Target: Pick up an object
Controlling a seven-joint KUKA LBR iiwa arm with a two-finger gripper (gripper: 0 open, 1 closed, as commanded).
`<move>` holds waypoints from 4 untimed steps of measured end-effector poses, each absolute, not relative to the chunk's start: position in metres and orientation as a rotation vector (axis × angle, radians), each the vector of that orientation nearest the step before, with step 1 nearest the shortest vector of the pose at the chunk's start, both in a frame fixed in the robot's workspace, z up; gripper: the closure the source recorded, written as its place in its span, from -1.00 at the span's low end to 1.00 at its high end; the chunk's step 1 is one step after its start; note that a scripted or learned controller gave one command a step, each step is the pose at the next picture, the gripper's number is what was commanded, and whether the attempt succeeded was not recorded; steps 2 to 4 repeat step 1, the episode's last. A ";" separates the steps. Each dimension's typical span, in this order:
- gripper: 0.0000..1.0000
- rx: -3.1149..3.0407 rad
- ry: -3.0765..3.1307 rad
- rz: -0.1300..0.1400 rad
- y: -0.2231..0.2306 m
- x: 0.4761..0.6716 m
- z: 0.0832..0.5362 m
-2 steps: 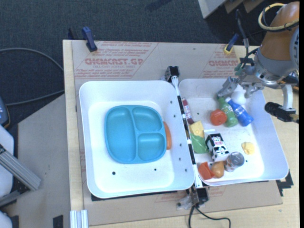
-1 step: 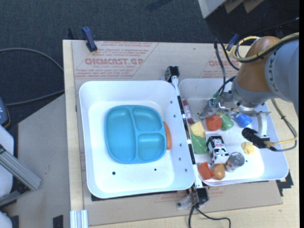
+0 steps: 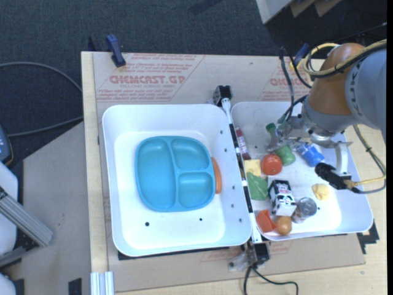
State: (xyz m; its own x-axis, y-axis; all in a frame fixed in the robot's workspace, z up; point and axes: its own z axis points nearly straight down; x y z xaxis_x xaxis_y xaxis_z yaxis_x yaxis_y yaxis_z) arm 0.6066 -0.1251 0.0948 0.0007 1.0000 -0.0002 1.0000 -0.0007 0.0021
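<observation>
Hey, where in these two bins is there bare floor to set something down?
Left bin: bare floor around the blue plate, widest below it. Right bin: crowded under the gripper and along the divider; free strip along its right rim beyond the yellow piece.

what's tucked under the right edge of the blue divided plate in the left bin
An orange object sticks out from beneath the blue divided plate; a narrow curved strip of it shows. The plate covers the rest, so its shape and kind cannot be told.

Bench [image 3: 153, 78] with printed board, two white bins [image 3: 123, 226] side by side
</observation>
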 end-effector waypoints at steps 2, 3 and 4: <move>1.00 2.220 2.222 0.001 -0.079 0.586 0.185; 1.00 2.220 2.222 0.001 -0.079 0.586 0.185; 1.00 2.220 2.222 0.001 -0.079 0.586 0.185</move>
